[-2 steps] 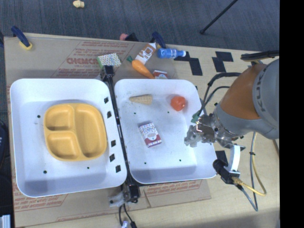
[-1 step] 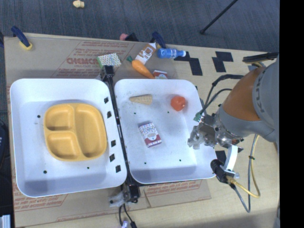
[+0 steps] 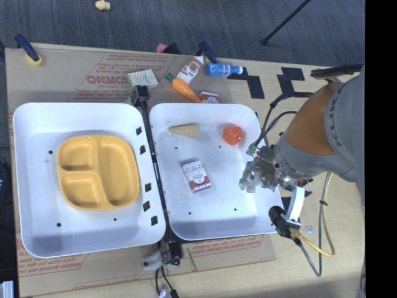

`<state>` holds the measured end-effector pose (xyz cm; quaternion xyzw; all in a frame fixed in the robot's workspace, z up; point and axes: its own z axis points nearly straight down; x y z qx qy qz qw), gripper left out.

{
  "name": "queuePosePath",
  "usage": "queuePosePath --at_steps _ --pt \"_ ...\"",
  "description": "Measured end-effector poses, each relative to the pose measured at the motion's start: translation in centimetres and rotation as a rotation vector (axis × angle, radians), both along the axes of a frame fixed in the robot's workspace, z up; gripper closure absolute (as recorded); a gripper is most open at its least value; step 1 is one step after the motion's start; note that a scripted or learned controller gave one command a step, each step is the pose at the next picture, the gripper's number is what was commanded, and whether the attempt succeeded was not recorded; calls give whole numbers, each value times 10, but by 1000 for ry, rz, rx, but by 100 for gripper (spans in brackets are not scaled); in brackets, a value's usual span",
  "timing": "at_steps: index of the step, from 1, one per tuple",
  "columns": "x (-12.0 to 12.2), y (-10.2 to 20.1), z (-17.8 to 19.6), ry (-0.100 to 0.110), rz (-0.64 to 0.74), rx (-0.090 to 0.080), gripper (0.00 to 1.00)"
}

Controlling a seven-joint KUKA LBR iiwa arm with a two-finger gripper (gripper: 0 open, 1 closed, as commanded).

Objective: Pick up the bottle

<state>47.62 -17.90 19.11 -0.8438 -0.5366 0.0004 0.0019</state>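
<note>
Bottle (image 3: 222, 70): small, blue, with a white cap, lying on its side on the bench (image 3: 74, 79) beyond the far rim of the right bin (image 3: 214, 225), outside both bins. Gripper (image 3: 250, 180) sits low over the right edge of the right bin, well apart from the bottle, which lies farther away and a bit left of it. Cannot tell its state; nothing is seen held.

In the right bin: red ball (image 3: 232, 134) at far right, tan cone (image 3: 185, 129) far centre, red-and-white packet (image 3: 196, 175) in the middle. Left bin (image 3: 37, 234) holds a yellow divided tray (image 3: 98, 171).

On the bench near the bottle: orange carrot (image 3: 185, 90) and a white-and-orange tube (image 3: 190, 69) just left of the bottle, green patterned packet (image 3: 142, 78) farther left.
</note>
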Motion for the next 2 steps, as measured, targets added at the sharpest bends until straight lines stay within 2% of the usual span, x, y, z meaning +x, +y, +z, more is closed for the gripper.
queuePosePath --at_steps 1,2 --pt "0 12 -9 3 -141 1 100" --pt "0 21 -22 3 -571 -1 100"
